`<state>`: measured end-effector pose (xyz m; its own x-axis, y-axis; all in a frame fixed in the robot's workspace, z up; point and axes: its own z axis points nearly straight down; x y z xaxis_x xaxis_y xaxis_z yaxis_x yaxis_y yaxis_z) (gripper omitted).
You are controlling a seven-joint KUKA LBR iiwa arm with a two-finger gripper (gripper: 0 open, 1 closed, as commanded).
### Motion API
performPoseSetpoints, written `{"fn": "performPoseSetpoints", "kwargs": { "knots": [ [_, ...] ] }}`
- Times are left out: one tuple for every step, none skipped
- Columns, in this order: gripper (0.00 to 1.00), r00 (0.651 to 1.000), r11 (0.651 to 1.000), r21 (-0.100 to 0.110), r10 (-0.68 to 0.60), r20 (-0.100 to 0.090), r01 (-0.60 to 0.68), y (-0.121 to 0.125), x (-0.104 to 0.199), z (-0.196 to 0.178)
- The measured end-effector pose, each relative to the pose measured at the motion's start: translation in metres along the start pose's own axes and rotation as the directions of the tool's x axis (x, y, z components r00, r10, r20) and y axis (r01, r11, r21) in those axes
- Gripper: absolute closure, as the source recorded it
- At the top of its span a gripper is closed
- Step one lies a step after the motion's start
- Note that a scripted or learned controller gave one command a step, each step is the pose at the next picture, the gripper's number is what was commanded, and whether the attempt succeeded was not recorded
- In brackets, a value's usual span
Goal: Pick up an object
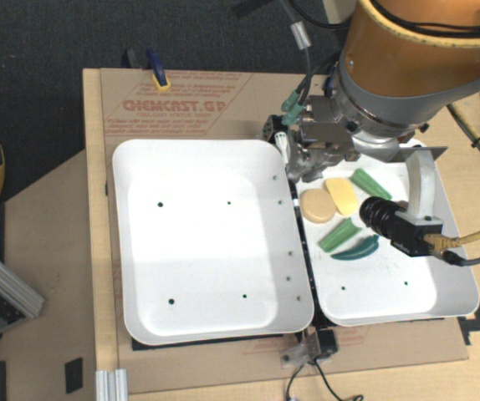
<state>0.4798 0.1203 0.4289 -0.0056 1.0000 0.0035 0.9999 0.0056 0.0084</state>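
Observation:
Several small objects lie bunched in the right bin (390, 295): a tan round disc (316, 206), a pale yellow piece (341, 195), a long light green stick (370, 183), a green wedge (337, 237) and a dark teal curved piece (356, 250). My gripper (306, 166) hangs low at the right bin's back left corner, just behind the tan disc and close to the rim between the bins. The grey and orange arm (424, 40) covers the bin's back part. I see nothing held.
The left bin (198, 241) lies beside the right one on a cardboard sheet (181, 94). A black cylinder with a cable (395, 224) juts from the wrist over the green pieces. A blue and yellow clamp (157, 71) sits at the cardboard's back edge.

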Motion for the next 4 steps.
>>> {"fn": "performPoseSetpoints", "kwargs": {
  "knots": [
    [1.00,1.000,1.000,0.013,0.003,0.006,-0.003,0.087,0.033,0.073],
    [1.00,1.000,1.000,0.016,0.005,0.004,-0.005,0.021,0.025,0.087],
    [1.00,1.000,1.000,0.015,0.011,0.005,-0.011,-0.003,-0.023,0.114],
    [1.00,1.000,1.000,0.006,0.002,0.002,-0.002,-0.001,0.010,0.095]
  ]
}}
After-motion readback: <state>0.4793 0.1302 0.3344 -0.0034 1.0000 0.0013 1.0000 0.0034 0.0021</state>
